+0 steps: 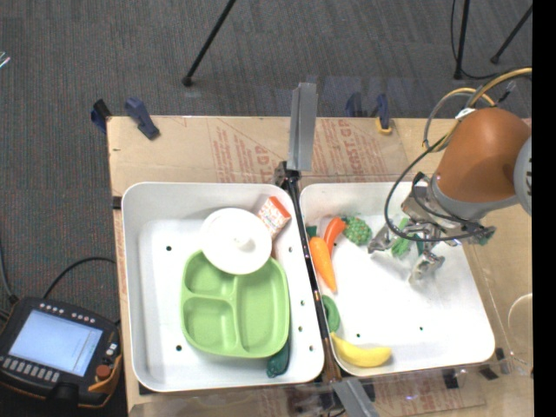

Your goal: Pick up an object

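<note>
My gripper (402, 256) hangs low over the upper right part of the right bin (452, 333). Its fingers stand apart, one at the left (380, 243) and one lower right (425, 269). A small green object (401, 247) shows between them; I cannot tell whether they touch it. To the gripper's left lie a green bumpy toy vegetable (356, 230) and two orange carrots (324, 264), (334, 230). A yellow banana (363, 353) rests at the bin's front edge, and a green piece (331, 314) lies against the left wall.
The left bin (148, 233) holds a green divided plate (234, 307), a white round dish (237, 241), a red and white carton (274, 215) and a dark green item (278, 365). A control pendant (56, 341) lies on the floor at the lower left.
</note>
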`<state>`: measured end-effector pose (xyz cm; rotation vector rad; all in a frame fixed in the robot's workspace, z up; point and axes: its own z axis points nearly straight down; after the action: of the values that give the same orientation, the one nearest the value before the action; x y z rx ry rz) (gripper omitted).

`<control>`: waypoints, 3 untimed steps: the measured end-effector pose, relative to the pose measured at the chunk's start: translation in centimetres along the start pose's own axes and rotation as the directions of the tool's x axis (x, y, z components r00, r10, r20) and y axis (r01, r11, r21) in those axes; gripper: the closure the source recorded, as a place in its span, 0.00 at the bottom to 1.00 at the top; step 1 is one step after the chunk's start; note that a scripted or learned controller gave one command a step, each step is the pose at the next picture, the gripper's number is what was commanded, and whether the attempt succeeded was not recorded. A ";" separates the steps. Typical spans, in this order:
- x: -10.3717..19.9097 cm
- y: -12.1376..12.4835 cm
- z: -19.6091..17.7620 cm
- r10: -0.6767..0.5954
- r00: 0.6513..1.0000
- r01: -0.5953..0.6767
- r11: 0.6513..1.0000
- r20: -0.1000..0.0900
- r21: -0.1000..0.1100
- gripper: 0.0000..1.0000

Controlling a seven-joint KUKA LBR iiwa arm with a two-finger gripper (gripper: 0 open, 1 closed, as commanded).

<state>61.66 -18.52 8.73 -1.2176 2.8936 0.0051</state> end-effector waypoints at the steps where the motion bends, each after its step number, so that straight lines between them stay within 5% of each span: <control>1: -4.7 1.7 -0.1 -0.025 1.000 0.025 1.000 0.003 0.002 0.00; 2: -7.2 5.4 -0.6 -0.128 0.992 0.128 0.992 -0.002 0.017 0.00; 3: -7.4 5.5 -0.7 -0.260 0.965 0.261 0.965 -0.007 0.020 0.00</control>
<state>62.92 -9.43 9.44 -1.5848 2.7043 -0.0274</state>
